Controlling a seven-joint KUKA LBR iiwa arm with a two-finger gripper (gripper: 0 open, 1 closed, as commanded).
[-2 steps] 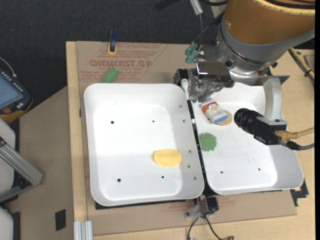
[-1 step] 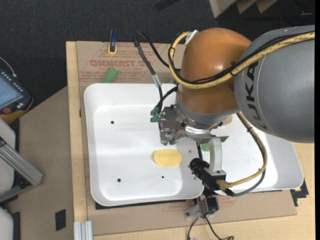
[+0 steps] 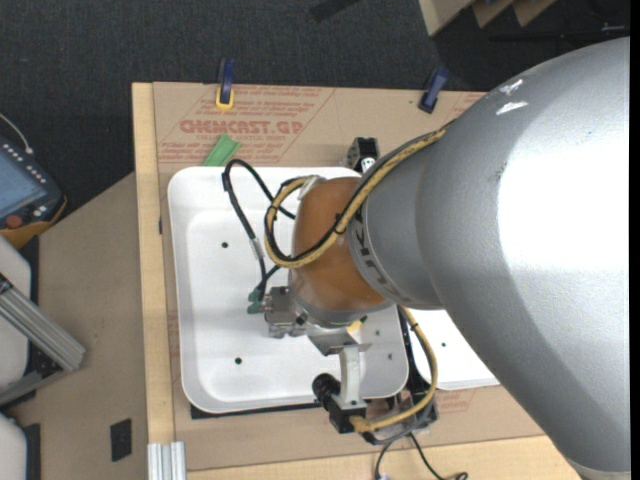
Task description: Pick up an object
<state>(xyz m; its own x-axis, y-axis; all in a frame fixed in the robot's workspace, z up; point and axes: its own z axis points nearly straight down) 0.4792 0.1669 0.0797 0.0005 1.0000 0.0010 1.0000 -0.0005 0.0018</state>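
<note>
My arm reaches in from the right and its orange wrist band [image 3: 325, 248] hangs over the middle of the left white bin [image 3: 205, 268]. The gripper [image 3: 283, 313] points down into this bin, seen from above, and the wrist hides what lies under it. The bare part of the left bin's floor holds no loose object that I can make out. The arm's large grey body covers nearly all of the right bin [image 3: 460, 358].
The bins rest on a brown cardboard sheet [image 3: 160, 168]. Two blue clamps [image 3: 226, 74] [image 3: 434, 88] grip its far edge. A green strip [image 3: 220, 150] lies on the cardboard behind the left bin. A small black piece [image 3: 362, 153] sits at the bin's back rim.
</note>
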